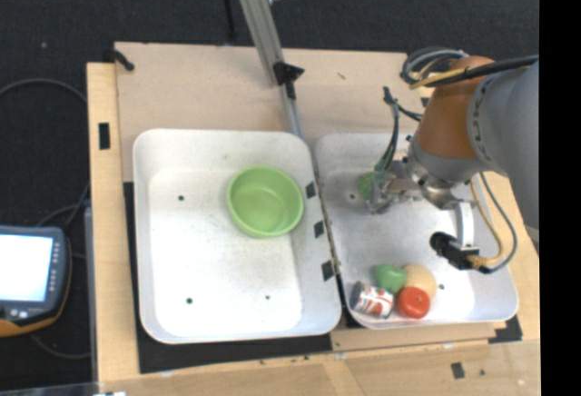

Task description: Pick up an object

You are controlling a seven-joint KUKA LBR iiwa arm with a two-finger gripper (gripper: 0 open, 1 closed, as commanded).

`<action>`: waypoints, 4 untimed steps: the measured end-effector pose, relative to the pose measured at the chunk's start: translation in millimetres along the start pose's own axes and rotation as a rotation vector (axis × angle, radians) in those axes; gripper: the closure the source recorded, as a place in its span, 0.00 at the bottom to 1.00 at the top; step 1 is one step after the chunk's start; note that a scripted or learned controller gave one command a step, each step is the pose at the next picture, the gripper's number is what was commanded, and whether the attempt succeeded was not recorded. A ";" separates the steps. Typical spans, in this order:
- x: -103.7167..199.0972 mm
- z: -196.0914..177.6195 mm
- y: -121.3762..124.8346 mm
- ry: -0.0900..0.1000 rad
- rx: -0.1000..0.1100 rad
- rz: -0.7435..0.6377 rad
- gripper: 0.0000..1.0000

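My gripper (379,195) is low over the upper left part of the right bin (490,294), reaching in from the right. A small green object (366,184) lies right against its tip, partly hidden by it; I cannot make out whether it is held. In the right bin's front corner a cluster sits together: a red and white can (372,301), a green piece (390,277), a tan rounded object (419,276) and a red-orange ball (414,302). A light green bowl (264,201) stands upright in the left bin (172,294).
A slanted metal post (259,13) rises from behind the bins and ends at the divide between them. Cables (481,249) loop off the wrist over the right bin. A screen device (32,276) lies off the bench at the far left.
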State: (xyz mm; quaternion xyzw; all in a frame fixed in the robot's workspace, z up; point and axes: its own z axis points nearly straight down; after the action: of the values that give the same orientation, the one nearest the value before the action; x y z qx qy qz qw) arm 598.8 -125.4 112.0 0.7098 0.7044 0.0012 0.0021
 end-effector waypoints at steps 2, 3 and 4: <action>-4.2 -123.9 -6.6 0.000 -0.004 -0.011 1.00; -4.8 -130.0 -5.8 0.001 0.002 -0.011 1.00; 44.3 -120.3 -4.3 0.002 0.004 -0.013 1.00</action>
State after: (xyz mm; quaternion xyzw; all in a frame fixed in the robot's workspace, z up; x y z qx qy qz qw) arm 594.3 -80.9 232.3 0.7050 0.7092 0.0004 0.0000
